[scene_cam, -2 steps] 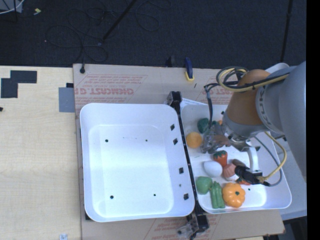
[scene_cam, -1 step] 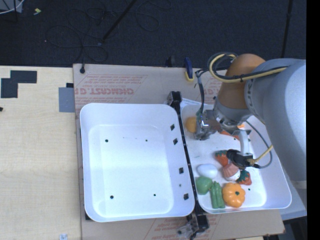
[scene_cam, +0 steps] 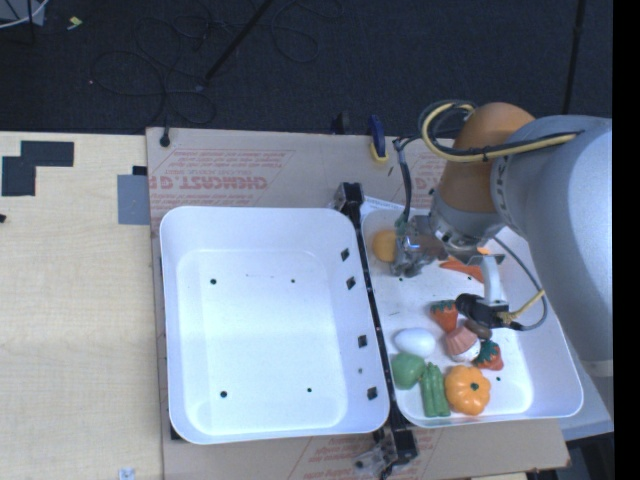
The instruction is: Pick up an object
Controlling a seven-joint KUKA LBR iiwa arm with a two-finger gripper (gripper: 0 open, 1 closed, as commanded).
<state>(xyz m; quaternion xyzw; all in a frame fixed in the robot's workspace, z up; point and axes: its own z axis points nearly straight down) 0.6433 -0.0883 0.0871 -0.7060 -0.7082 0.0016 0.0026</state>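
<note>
My gripper (scene_cam: pixel 407 258) reaches down into the upper left part of the right bin (scene_cam: pixel 560 393), just right of a small orange-yellow fruit (scene_cam: pixel 383 245). An orange carrot (scene_cam: pixel 462 266) lies right of the gripper, partly under the wrist. Lower in the bin lie a white egg (scene_cam: pixel 415 342), a green pepper (scene_cam: pixel 406 370), a green cucumber (scene_cam: pixel 433 391), an orange pumpkin (scene_cam: pixel 467 390), a red strawberry (scene_cam: pixel 445 315) and a pink-and-white piece (scene_cam: pixel 461 343). I see nothing held.
The left bin (scene_cam: pixel 175 268) sits beside the right one, with a black divider (scene_cam: pixel 365 298) between them. The grey arm (scene_cam: pixel 560 228) and its cables (scene_cam: pixel 520 313) cover the right bin's upper right. Cardboard (scene_cam: pixel 230 173) lies under both bins.
</note>
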